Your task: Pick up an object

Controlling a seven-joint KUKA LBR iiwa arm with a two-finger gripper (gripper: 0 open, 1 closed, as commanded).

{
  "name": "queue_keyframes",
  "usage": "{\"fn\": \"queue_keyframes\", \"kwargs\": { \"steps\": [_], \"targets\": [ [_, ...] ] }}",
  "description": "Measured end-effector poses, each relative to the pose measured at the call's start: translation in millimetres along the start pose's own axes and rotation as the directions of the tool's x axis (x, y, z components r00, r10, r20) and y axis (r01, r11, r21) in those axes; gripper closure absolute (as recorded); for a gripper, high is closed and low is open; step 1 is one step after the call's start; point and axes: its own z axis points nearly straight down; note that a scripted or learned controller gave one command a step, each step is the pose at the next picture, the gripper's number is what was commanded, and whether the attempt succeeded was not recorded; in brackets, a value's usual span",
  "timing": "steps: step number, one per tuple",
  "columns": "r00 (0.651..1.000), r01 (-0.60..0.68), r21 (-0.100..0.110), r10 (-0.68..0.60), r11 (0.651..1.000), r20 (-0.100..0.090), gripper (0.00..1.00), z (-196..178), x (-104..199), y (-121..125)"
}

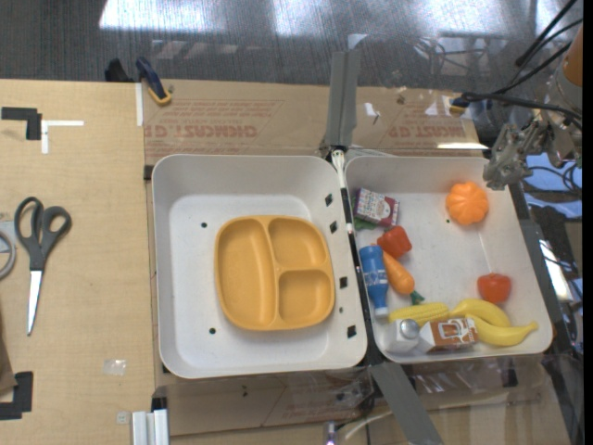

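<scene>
Far left of frame, on the wooden bench: scissors with grey handles, blades pointing toward the lower edge. A blue-and-yellow clamp sits at the upper left, at the edge of the cardboard sheet.

Left bin, centre-left of frame: holds one yellow divided plate with three compartments, lying flat near the bin's middle.

Right bin, centre-right of frame: holds the candidate objects. Along its left side, top to bottom: a small red-and-white carton, a red pepper-like piece, a blue bottle lying on its side, and a carrot just beside the bottle, touching or nearly touching the red piece. Upper right of the bin: an orange, pumpkin-like fruit, well apart from the others. Right side, lower: a small red tomato-like item. Along the lower wall: a corn cob, a banana, and a brown-and-white juice box lying between them, all crowded together.

Gripper: upper right of frame, above the right bin's upper-right corner, near the orange fruit but apart from it. Nothing sits between its fingers; finger spacing cannot be made out.
</scene>
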Motion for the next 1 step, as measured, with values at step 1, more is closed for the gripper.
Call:
{"fn": "queue_keyframes", "kwargs": {
  "steps": [1],
  "targets": [
    [1.000,0.001,-0.001,-0.001,1.000,-0.003,0.00,1.8,0.3,0.9]
  ]
}}
